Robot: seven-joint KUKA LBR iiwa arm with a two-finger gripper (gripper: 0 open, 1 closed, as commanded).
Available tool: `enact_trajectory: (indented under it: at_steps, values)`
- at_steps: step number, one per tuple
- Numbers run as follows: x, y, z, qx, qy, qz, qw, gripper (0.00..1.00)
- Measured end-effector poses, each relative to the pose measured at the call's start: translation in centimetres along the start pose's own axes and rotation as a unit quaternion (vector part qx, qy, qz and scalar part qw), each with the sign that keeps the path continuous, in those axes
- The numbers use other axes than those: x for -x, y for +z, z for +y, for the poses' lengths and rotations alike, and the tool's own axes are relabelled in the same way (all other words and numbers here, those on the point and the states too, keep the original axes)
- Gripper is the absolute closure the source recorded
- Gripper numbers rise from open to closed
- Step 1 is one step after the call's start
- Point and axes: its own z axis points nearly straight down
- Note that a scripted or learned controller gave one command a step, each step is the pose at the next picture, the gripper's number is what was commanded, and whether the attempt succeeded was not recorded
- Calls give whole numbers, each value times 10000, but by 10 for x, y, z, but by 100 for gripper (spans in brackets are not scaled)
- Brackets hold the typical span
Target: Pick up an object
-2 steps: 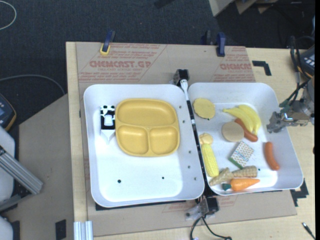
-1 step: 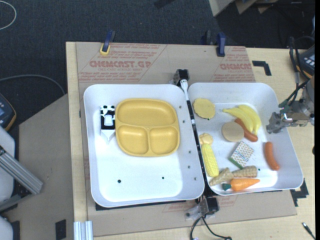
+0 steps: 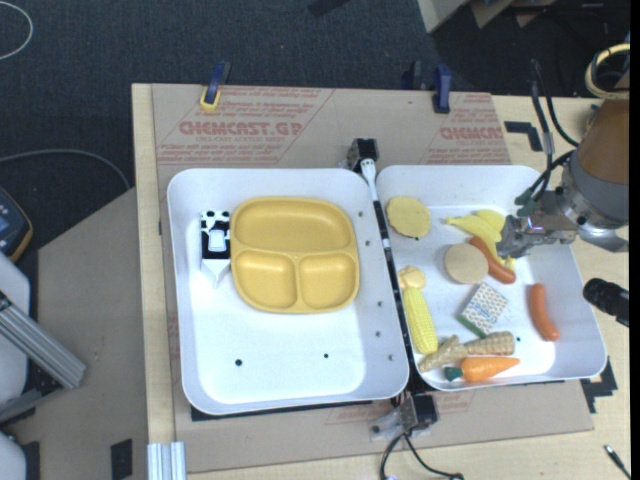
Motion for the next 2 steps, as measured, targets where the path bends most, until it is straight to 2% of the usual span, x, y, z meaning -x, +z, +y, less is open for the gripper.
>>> enact_trajectory:
  at_steps: [2]
  values:
    - [-91, 13, 45, 4, 3, -3, 10000, 100]
